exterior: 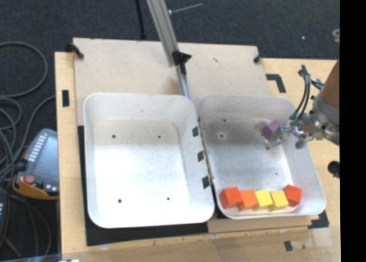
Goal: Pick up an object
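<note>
A small purple block (270,128) is in the upper right part of the right bin (229,109). My gripper (275,134) reaches in from the right edge and is shut on this block, with one grey finger (275,142) showing just below it. A soft shadow lies on the bin floor to the block's left. Along the right bin's front wall is a row of several blocks: an orange one (230,196), another orange one (249,199), two yellow ones (263,198) and a red-orange one (293,194). They are well apart from the gripper.
The left bin (94,141) sits beside the right one, and their rims meet at a divider with black clips (201,155). A slanted metal pole (163,23) comes down to the bins' rear junction. Cables and a hand pendant (40,163) lie off the bench at left.
</note>
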Tool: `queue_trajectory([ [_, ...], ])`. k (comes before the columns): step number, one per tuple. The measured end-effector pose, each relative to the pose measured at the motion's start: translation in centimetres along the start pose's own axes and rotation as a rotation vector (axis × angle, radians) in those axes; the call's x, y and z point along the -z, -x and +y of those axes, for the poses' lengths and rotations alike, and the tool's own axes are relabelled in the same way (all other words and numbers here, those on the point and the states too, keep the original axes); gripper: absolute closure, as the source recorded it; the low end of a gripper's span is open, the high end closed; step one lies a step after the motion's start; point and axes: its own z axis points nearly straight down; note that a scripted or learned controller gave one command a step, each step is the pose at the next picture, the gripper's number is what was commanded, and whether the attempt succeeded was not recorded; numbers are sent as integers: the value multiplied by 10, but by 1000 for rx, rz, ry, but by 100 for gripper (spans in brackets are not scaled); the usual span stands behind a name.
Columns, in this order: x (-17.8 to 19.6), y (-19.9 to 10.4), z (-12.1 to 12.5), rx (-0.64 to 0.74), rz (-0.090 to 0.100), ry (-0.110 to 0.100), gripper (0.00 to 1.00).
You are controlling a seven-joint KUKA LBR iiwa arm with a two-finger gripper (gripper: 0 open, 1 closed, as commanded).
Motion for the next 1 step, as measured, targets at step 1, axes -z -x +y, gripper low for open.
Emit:
queue_trajectory([
  [1, 4, -4, 4, 5, 0, 8, 0],
])
